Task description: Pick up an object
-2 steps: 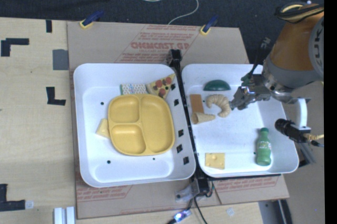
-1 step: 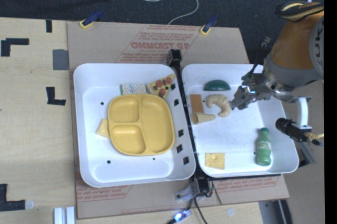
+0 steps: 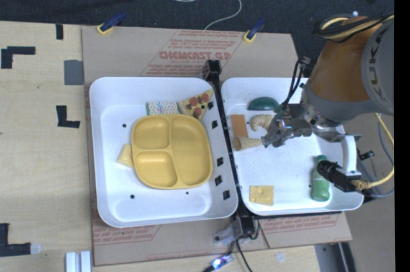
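Two bins stand side by side on the bench (image 3: 38, 136), touching along their inner walls. In the left bin (image 3: 102, 155), a divided plate (image 3: 172, 150) lies in the middle. At its 12 o'clock, near the back wall, lie a flat card (image 3: 161, 108) and a pizza slice toy (image 3: 198, 103). In the right bin (image 3: 288, 200), the hand (image 3: 277, 133) hangs over the middle. At its 9 o'clock lies a block (image 3: 239, 125), at its 11 o'clock a domed piece (image 3: 263, 103). A flat square (image 3: 261, 194) lies at 6 o'clock and a bottle (image 3: 320, 187) at 4 o'clock.
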Robot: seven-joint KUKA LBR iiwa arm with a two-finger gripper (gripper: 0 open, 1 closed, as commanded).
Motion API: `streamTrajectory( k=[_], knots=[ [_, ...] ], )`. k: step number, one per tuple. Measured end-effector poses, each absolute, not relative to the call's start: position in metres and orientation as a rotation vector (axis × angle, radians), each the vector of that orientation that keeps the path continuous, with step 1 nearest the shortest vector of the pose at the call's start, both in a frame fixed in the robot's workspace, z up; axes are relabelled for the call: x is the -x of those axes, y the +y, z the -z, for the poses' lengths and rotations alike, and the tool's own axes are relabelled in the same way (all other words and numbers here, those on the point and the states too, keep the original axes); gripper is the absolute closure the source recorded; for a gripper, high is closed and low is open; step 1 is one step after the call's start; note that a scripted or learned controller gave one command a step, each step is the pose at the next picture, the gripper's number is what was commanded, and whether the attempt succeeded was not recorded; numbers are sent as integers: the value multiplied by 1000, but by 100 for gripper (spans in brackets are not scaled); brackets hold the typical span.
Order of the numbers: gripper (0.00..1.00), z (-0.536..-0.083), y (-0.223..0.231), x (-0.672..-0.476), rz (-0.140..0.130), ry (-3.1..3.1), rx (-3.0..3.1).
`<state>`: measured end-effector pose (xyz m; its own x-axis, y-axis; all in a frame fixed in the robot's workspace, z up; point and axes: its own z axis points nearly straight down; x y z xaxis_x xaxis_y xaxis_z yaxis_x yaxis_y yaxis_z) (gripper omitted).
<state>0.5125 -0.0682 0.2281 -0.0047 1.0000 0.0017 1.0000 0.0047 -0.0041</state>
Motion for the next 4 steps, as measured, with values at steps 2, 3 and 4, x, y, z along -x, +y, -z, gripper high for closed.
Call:
streamTrajectory(
  k=[2, 3, 4],
  knots=[
    [100, -223, -51, -493, -4, -2221, 2218],
    [100, -219, -36, -497, -3, -2222, 2217],
    [100, -227, -41, -492, -1, -2222, 2218]
  ],
)
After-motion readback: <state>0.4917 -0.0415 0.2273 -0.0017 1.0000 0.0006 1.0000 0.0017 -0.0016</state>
